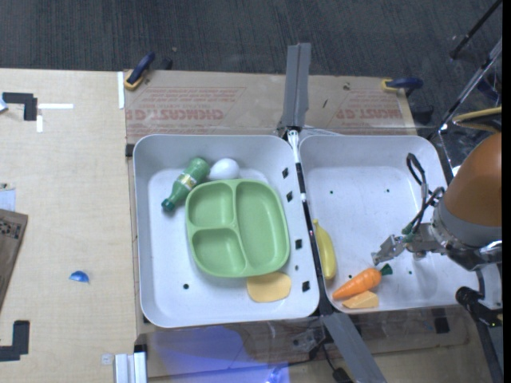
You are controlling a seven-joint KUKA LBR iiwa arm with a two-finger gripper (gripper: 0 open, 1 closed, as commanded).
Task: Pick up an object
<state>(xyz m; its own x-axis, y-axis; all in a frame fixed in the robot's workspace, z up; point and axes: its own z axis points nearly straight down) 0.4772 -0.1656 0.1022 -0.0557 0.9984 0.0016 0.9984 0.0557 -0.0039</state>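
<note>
Orange carrot (358,282) just beside the claw (386,251) in the right bin (359,182), claw state unclear.

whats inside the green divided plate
The green plate has three compartments, and all three look bare. A yellow piece pokes out from beneath its front edge; how far that runs under the plate is hidden. A white egg and green bottle lie behind it.
</note>
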